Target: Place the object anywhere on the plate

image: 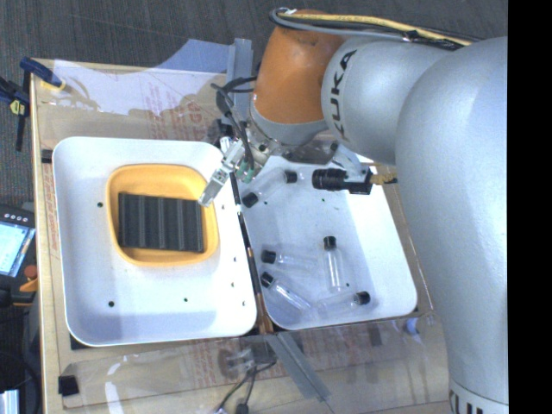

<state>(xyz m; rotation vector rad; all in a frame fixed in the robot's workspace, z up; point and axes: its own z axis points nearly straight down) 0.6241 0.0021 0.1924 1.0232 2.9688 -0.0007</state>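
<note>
gripper over yellow plate's right rim, beside vials

Bulky grey arm with an orange band, black KUKA lettering and a black-and-yellow cable.

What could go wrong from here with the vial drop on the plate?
1. The pincer hangs over the yellow plate's right rim; a release here could tip off the edge.
2. The dark ridged insert may let a round vial roll.
3. Clear vials in the right bin are hard to see, so the grasp may have missed.
</note>
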